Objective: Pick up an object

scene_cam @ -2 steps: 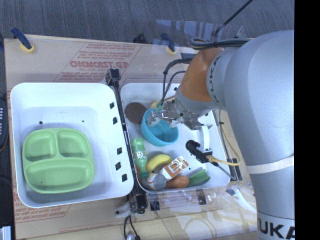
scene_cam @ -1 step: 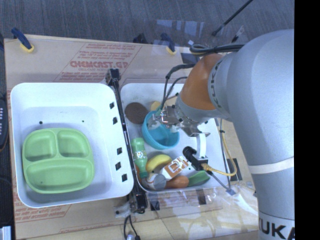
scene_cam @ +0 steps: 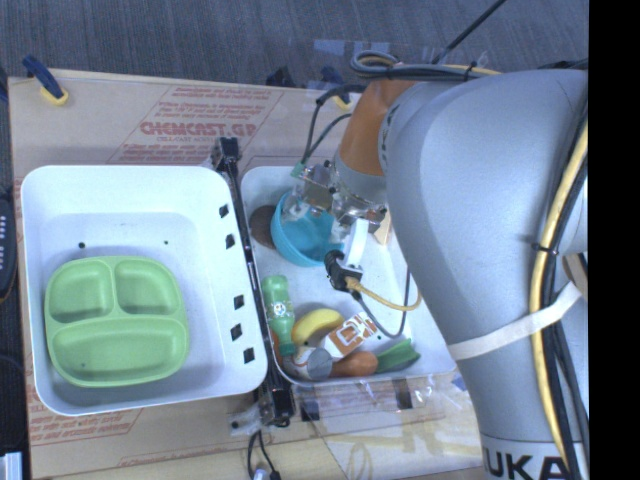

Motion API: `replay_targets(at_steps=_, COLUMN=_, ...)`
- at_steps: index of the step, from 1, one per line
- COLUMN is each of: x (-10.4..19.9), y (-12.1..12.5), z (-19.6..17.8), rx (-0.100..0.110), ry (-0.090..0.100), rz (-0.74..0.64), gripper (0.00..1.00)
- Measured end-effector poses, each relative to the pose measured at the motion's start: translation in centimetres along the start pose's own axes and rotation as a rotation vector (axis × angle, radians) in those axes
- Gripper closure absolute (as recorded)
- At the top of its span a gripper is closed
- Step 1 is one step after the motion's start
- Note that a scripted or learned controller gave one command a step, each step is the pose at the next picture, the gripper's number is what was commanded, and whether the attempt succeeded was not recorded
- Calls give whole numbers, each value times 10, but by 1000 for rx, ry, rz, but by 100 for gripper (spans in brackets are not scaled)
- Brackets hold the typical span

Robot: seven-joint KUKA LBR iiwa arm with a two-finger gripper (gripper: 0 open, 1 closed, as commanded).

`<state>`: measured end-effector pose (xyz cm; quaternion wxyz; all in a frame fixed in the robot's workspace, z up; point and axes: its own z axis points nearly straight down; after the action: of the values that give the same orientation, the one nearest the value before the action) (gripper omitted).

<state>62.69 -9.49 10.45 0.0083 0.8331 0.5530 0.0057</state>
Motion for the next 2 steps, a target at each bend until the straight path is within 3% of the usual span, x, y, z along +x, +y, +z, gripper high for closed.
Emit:
replay_targets(at_steps=1, x=-42, y=-44, z=-2, rx=-11, ry=3, rz=-438, gripper=0)
replay_targets(at_steps=2, x=5, y=33, z=1, rx=28, ry=-6, rz=-350, gripper=0)
